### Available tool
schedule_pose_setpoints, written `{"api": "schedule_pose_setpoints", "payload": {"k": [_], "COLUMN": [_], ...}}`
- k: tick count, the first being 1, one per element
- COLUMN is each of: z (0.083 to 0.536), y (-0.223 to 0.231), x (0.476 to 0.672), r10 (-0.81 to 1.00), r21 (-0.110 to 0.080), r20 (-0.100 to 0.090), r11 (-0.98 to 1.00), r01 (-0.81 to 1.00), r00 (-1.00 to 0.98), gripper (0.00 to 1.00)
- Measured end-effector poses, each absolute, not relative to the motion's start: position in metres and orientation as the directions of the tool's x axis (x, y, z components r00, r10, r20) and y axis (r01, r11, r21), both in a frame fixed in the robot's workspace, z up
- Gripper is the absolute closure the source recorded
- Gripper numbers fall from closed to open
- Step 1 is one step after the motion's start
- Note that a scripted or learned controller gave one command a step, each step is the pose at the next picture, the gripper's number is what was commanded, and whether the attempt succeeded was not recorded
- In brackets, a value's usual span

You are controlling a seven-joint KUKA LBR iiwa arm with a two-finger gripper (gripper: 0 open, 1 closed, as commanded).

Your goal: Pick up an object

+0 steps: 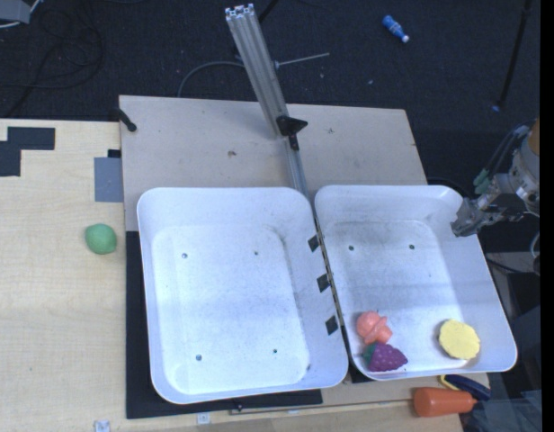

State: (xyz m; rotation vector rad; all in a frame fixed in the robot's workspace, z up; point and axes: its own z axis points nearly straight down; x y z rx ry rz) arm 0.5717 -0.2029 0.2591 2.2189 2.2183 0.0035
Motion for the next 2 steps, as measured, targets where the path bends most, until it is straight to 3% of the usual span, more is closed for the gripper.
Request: {"api": "schedule_pose_setpoints", "payload": {"k": [1, 2], "z": [0.245, 0.242], "y": [-0.151, -0.105], "x": [0.558, 0.558], "r10": [1.0, 1.0], "r21": [-0.001, -0.001], "r20": [0.001, 0.001], "r11": [0.003, 0.003], "r01": [1.0, 1.0], "r00": [-0.003, -0.003], "gripper": [1.0, 1.0]}}
